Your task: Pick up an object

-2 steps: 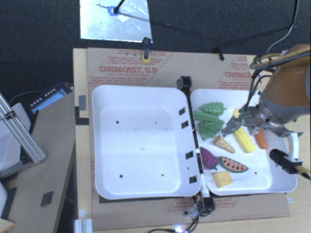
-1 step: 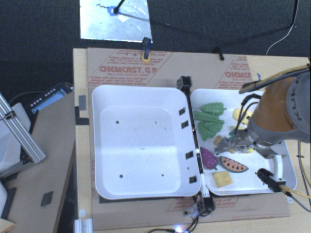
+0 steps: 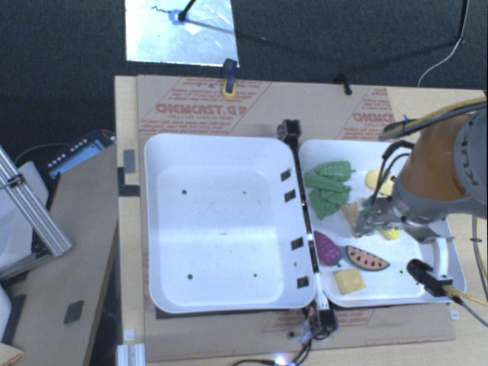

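Toys lie in the right bin (image 3: 457, 269), in the right half of the frame, and the gripper (image 3: 367, 221) hangs low among them. The nearest piece is a small tan block (image 3: 350, 214), just to the left of the gripper tip and perhaps touching it; the picture is too coarse to tell. I judge this piece to be the likely target, so the coming move turns on a very short shift toward the left of the frame. The block looks pale brown and short, with its long axis running roughly up and down the frame.

Whether the gripper is spread or pressed together I cannot tell, because the wrist covers it from above.

Other candidates lie near: a green leafy toy (image 3: 329, 185) above and to the left, a watermelon slice (image 3: 367, 258) just below, a purple grape bunch (image 3: 328, 248) lower left, a yellow cube (image 3: 350, 281) near the bottom rim.

The left bin (image 3: 164, 204) lies well apart from the gripper.
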Action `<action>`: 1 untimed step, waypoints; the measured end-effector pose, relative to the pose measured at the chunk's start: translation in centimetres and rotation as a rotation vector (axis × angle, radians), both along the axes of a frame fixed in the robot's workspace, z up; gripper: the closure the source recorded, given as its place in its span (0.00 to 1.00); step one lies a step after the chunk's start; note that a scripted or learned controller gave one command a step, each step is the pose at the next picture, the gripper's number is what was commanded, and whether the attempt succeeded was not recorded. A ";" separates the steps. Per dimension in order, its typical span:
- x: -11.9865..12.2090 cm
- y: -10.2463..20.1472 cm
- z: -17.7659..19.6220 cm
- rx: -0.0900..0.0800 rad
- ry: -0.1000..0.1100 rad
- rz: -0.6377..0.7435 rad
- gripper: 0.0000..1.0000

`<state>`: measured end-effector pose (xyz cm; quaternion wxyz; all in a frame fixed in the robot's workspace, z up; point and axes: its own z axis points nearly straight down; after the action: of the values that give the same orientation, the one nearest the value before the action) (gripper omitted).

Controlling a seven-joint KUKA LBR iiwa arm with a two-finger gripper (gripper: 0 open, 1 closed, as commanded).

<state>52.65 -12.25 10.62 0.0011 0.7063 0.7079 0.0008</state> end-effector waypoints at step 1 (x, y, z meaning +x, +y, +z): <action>4.0 4.1 1.1 0.001 -0.003 0.007 1.00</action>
<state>56.66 -8.14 11.68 0.0016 0.7040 0.7102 0.0021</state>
